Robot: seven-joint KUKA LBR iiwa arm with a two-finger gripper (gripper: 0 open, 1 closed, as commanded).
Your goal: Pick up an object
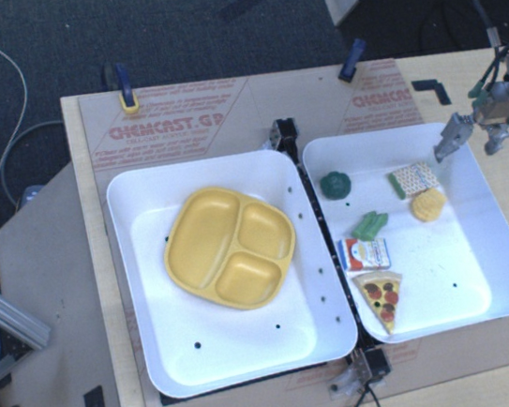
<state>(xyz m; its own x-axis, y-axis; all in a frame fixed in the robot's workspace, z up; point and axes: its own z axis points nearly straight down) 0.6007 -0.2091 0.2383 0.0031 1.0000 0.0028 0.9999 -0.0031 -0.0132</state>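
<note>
Careful, your gripper (472, 137) hangs spread wide and empty over the right bin's (487, 239) upper right rim, so dropping there could strike the wall rather than the yellow toy (428, 205) nearby.

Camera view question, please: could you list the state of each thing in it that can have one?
Yellow divided plastic plate: upright, compartments bare, in left white bin.
Toy pizza slice: flat, in right white bin.
Small red-and-white carton: lying flat.
Hand: open, holding nothing, above the right bin's far edge.
</note>
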